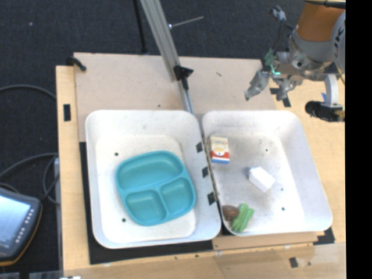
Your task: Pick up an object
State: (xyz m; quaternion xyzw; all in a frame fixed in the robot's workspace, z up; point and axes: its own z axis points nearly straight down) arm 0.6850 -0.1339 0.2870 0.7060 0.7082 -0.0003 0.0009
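Nothing is in my grasp yet, so the pick remains to be made. The likeliest candidates lie in the right bin (302, 138): a small white block (261, 178) sitting alone on bare floor near the bin's middle, a little carton (220, 149) printed red, white and blue, close to the bin's left wall, and down at the near left corner a green object (244, 217) touching a brown rounded lump (231, 212).

My fingers (268, 85) hang above the table (232, 80), beyond the right bin's far rim and well apart from all of these. Two dark prongs point down and to the left with a gap showing between them, so I read them as spread, with nothing between them.

I judge this as the approach step. The next move calls for travelling over the right bin, then dropping straight over one chosen thing. The white block looks easiest: boxy, flat-faced and clear of neighbours. The carton's nearness to the wall could crowd one prong. The green and brown pair look soft or irregular, and crowded together.

The left bin (96, 156) holds a teal compartment tray (155, 186), smooth plastic with three shallow wells; broad and flat, it would be awkward to pinch.
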